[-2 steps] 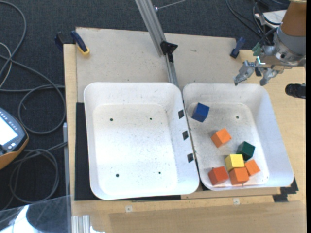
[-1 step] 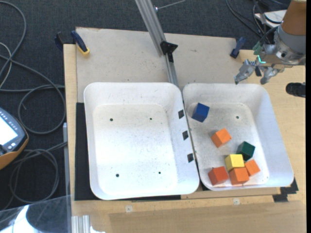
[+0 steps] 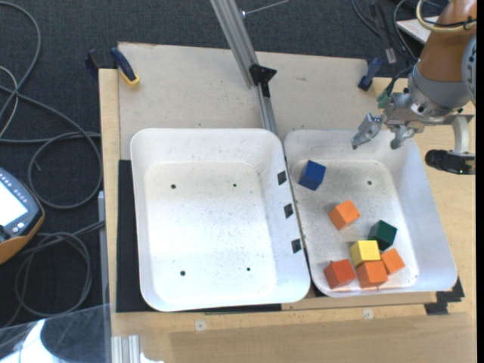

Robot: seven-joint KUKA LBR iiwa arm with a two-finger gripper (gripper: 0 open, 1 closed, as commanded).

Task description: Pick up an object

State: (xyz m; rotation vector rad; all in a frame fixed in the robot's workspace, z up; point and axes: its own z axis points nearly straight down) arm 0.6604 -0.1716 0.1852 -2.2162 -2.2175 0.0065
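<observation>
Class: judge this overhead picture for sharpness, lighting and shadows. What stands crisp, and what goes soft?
Camera view: even, diffuse light with no strong glare on the white bins; the blue cube and the orange cube look sharp and cast faint, short shadows; the gripper looks slightly soft; a pale blurred patch fills the bottom-left corner.

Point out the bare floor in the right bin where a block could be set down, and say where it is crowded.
In the right bin, floor lies bare along the far wall, between the blue block and the right wall, below the tool. A smaller patch sits near the left wall, beside the orange block. The near right corner is crowded: yellow block, green block and three more orange ones bunch together.
</observation>
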